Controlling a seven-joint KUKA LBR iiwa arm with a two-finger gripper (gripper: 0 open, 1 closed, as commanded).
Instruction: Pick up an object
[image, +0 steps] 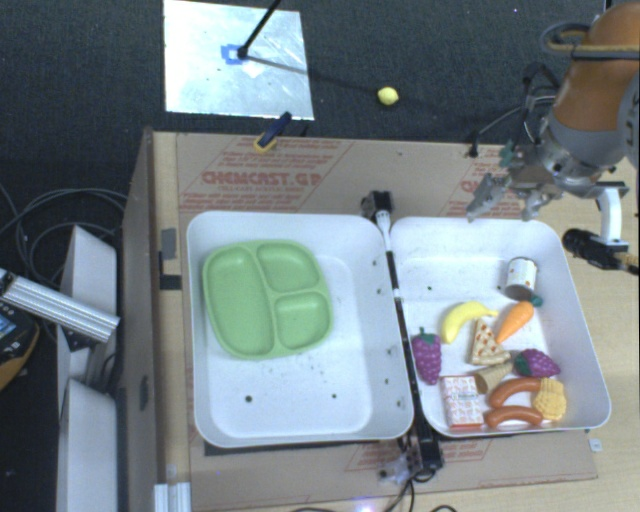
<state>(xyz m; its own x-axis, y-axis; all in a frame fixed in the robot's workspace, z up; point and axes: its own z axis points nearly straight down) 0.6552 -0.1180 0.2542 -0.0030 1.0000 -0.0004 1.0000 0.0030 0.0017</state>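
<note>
Camera view, green tray left bin, toy food right.

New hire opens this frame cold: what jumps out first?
Probably the green tray, large and bright, alone in the left bin. Next the heap of toy food in the right bin's near half: banana, carrot, grapes, sausages, corn. Then the arm at top right, its gripper above that bin's far edge, fingers apart and holding nothing.
</note>
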